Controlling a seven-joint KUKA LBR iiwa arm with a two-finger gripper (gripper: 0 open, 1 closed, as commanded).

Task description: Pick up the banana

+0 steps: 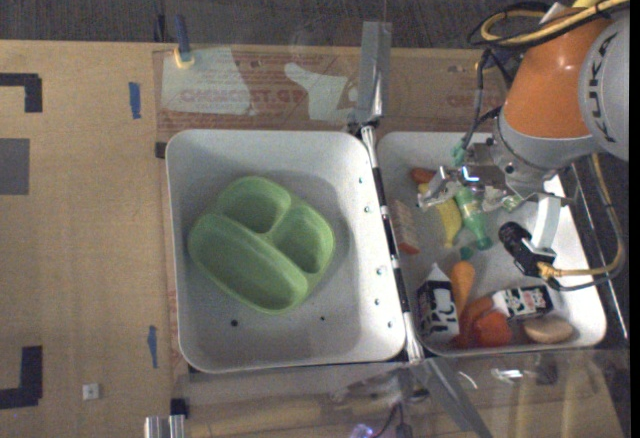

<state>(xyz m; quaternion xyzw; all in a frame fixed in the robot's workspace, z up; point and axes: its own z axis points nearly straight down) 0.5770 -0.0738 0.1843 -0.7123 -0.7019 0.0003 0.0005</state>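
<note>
None of the lift is done yet, by my reading: my two-finger gripper [462,184] hangs low in the right white bin [590,256], and whether it is open or closed I cannot tell. The small yellow banana [449,218] lies just below it, beside a green bottle [473,223]. An orange carrot [461,282] and milk carton [434,304] sit nearer the front; the green divided plastic tray [262,242] rests in the left bin [190,166].

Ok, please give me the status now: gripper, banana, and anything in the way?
Gripper low in the right bin, directly over banana. Green bottle lies against banana. Carrot just below.
</note>
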